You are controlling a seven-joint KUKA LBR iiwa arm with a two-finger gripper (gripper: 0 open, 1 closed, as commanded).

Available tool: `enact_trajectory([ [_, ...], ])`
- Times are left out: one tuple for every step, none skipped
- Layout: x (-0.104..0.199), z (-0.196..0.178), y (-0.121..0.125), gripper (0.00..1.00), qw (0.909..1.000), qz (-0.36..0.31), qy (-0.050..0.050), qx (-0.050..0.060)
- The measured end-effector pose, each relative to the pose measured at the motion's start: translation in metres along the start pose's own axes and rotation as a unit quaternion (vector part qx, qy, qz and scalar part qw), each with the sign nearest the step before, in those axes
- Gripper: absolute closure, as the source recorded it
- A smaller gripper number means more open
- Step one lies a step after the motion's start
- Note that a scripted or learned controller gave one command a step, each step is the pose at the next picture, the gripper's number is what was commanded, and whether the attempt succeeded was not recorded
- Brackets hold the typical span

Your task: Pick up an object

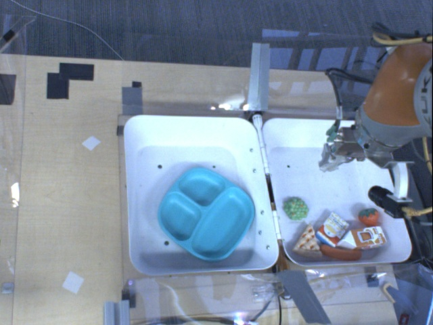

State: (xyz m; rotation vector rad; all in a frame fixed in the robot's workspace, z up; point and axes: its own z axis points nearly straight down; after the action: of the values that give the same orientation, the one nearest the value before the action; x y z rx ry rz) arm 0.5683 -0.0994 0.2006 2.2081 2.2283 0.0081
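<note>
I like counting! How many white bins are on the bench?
2. The left bin holds a blue divided plate; the right bin holds the toy food, under the gripper.

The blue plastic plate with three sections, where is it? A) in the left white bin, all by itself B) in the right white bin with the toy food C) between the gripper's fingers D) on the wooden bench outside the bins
A: the blue plastic plate with three sections lies alone in the left white bin, while the toy food sits in the right white bin.
</note>
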Motion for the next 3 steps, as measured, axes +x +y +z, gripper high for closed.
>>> enact_trajectory([
  [0.000, 0.000, 0.000, 0.00, 1.0000, 0.000, 0.000, 0.000],
  [0.017, 0.077, -0.032, 0.00, 0.9998, -0.018, 0.000, 0.003],
  [0.008, 0.107, -0.050, 0.00, 0.9996, -0.027, 0.000, -0.008],
])
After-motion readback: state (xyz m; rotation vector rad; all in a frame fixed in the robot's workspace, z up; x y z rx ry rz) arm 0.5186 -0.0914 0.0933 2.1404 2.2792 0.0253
